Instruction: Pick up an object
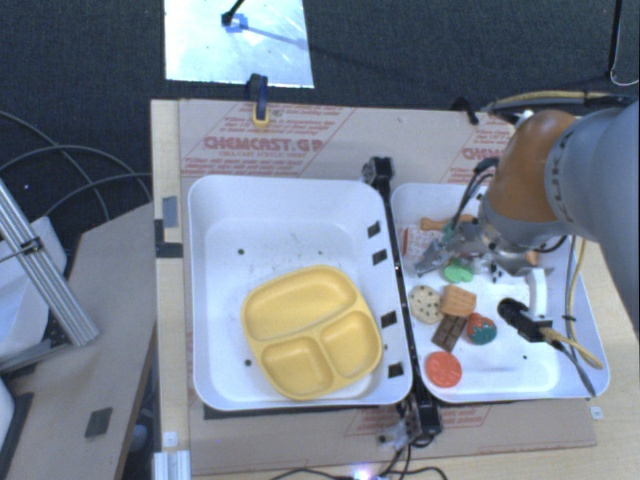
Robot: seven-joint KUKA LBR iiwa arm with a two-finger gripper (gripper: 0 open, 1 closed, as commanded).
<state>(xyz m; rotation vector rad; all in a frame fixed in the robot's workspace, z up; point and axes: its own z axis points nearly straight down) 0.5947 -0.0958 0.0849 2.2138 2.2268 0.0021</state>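
Note:
My gripper (434, 257) hangs low over the upper left part of the right bin (575, 363), with the arm reaching in from the right. A small green piece (459, 274) lies just to its lower right, partly under the wrist. An orange stick-like piece (432, 224) lies just behind it, and a white and red piece (408, 240) lies to its left by the bin wall. In front lie a spotted cookie (424, 303), an orange cracker (459, 299), a brown chocolate bar (446, 333), a red and teal piece (482, 329) and an orange-red disc (443, 369).
The left bin (225, 218) holds a yellow divided plate (312, 330) in its front half. A black divider with clips (392, 258) runs between the two bins. A yellow cable (575, 343) trails over the right bin's right side.

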